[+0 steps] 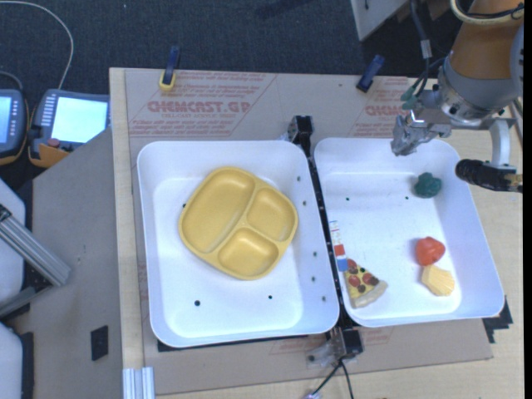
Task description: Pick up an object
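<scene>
The right bin (374, 214) holds a dark green lump (428, 184) at its far right, a red piece (429, 249) and a yellow piece (438, 281) lower down, and a pizza slice toy (363, 283) near the front left. My gripper (405, 140) hangs over the bin's far edge, up and left of the green lump. Nothing shows between its fingers.
The left bin (166, 298) bears a yellow divided plate (238, 222). A black clamp (300, 128) sits at the top of the seam between the bins. Blue clips (169, 66) (370, 72) hold the cardboard's far edge. A black cylinder (482, 173) juts in at the right.
</scene>
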`<state>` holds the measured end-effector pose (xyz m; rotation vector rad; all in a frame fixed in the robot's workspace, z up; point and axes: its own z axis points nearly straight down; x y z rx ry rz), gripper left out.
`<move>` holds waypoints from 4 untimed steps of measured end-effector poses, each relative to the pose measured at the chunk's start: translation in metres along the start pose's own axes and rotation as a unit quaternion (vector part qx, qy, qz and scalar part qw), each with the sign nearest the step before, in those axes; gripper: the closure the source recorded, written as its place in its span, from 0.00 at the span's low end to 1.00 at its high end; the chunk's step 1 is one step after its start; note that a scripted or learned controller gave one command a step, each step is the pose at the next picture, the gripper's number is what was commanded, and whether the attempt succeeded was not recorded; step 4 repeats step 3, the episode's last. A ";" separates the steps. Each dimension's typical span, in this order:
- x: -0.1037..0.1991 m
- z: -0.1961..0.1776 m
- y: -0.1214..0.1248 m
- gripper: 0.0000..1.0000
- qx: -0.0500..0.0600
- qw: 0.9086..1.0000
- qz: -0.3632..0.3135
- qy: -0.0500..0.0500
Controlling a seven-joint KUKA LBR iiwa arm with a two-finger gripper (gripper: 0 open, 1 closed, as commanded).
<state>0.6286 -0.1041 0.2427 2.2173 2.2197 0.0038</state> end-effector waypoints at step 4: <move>0.166 0.007 -0.022 1.00 0.004 1.000 -0.002 0.001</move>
